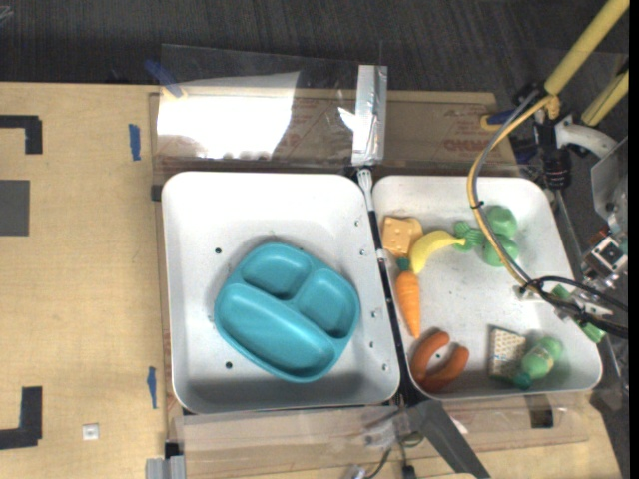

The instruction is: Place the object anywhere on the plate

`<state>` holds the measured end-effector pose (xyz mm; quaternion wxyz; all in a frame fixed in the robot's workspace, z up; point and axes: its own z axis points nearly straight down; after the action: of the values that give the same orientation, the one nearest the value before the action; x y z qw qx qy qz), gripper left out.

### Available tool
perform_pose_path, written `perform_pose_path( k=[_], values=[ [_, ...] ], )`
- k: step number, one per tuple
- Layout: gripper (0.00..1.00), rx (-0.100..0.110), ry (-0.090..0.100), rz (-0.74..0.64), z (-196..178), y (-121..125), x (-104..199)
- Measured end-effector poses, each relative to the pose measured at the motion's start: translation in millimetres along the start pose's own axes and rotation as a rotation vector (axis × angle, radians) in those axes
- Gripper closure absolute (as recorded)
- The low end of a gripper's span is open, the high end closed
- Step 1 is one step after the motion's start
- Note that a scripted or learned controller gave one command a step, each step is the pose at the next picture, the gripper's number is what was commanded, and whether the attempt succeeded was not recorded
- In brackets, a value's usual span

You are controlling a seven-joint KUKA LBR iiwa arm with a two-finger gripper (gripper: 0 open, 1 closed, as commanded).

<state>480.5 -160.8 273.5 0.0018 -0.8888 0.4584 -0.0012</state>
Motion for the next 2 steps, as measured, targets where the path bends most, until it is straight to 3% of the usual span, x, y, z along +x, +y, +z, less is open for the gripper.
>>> perform_pose_path(
  k=[1,2],
  values=[
    [1.0,0.0,-0.002,-0.5,-1,18,34],
    [1.0,-0.002,-0.004,0.205,19,22,48]
  ],
)
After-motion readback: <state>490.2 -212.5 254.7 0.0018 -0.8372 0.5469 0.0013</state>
